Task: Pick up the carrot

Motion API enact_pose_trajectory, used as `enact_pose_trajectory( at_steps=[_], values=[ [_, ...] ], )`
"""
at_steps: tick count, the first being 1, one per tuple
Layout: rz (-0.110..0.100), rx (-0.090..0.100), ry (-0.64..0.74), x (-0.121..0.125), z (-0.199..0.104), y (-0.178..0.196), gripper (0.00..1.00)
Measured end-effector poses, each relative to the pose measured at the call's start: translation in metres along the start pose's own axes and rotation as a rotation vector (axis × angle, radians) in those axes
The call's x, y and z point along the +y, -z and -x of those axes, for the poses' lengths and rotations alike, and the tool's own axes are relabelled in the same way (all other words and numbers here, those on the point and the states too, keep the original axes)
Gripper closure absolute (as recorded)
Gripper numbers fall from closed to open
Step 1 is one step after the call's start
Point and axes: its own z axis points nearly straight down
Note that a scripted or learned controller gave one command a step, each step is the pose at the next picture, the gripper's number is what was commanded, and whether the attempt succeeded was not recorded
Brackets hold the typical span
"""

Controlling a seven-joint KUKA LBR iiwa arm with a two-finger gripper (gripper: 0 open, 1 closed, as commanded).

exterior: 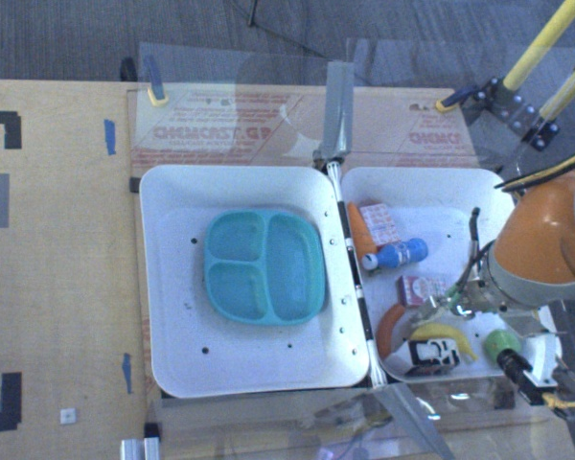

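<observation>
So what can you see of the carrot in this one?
The carrot is a short orange stick, plastic-looking, lying lengthwise along the left wall of the right bin. Its far end sits beside a red-and-white packet; its near end meets a blue bottle. The gripper is off it, further right.

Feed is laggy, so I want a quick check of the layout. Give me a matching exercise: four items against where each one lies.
Items:
1. teal divided plate
2. carrot
3. blue bottle
4. banana

Places:
A. right bin, along its left wall
B. middle of the left bin
C. right bin, near its front edge
D. right bin, just right of the carrot

Pairs: 1-B, 2-A, 3-D, 4-C
</observation>
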Motion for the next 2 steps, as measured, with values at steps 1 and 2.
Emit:
enact_pose_trajectory(
  at_steps=[1,2],
  values=[
    [-0.007,0.001,-0.057,-0.001,-0.002,0.071,0.0],
    [0.0,-0.003,-0.148,0.019,-0.032,0.0,0.0]
  ],
)
